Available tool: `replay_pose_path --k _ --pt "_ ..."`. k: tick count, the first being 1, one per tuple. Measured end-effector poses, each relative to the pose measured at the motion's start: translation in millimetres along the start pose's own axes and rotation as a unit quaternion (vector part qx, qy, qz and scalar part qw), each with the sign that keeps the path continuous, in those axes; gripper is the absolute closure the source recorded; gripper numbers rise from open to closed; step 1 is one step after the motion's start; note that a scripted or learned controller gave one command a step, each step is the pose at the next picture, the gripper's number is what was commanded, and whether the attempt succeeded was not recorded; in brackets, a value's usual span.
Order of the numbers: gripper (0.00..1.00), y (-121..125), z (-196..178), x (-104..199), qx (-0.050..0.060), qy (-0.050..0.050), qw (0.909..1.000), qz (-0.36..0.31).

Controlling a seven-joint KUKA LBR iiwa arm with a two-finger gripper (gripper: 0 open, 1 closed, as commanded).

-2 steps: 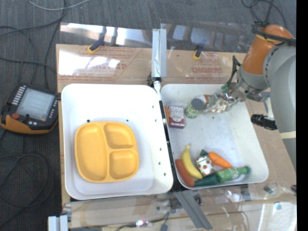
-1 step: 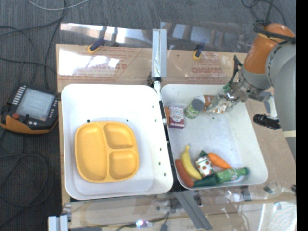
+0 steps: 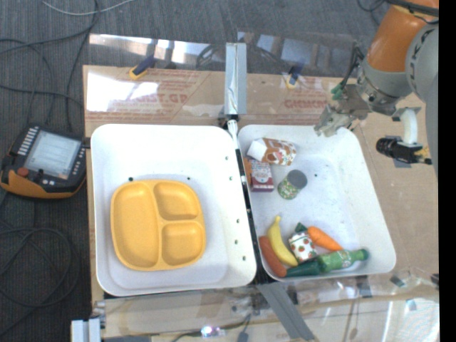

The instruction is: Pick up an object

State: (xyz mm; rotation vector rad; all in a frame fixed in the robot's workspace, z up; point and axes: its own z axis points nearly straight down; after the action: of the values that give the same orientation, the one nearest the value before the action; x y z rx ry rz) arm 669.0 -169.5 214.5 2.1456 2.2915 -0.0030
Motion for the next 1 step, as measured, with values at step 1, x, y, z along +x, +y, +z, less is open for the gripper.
replay_pose_path --k 1 --pt "0.0 -0.5 0.6 -0.7 0.001 -0.001 1.0 0.001"
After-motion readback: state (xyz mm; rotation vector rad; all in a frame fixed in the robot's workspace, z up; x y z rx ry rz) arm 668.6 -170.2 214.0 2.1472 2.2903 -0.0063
